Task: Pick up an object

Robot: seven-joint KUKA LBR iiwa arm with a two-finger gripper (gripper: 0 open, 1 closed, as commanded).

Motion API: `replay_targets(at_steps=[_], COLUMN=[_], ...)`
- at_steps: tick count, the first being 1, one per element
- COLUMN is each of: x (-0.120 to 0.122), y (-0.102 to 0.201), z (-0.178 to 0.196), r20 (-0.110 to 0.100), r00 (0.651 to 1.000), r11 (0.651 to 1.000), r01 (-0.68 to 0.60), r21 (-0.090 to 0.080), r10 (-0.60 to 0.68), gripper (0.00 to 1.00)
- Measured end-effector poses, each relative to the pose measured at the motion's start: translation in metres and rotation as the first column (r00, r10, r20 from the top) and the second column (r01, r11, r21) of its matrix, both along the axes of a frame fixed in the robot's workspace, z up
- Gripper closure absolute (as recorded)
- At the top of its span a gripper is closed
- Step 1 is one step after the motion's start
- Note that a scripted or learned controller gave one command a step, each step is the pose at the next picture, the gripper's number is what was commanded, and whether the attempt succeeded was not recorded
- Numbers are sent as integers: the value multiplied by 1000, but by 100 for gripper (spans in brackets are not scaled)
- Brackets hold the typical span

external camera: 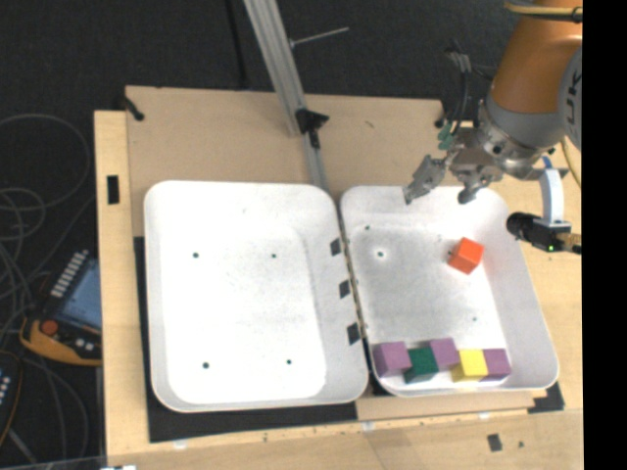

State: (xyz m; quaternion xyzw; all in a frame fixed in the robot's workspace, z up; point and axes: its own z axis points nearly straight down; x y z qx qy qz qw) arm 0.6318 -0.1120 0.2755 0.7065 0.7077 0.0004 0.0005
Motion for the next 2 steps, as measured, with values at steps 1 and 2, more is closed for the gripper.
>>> replay_targets(at_steps=[1,2], x=[-50,-3], y=[-64,-98], z=[-82,-157], r20=[-10,1], r00=[1000,1000], r11=[1000,1000], r01=[9,3], r21=[-2,-3], r10=[-9,-3], gripper=[0,0])
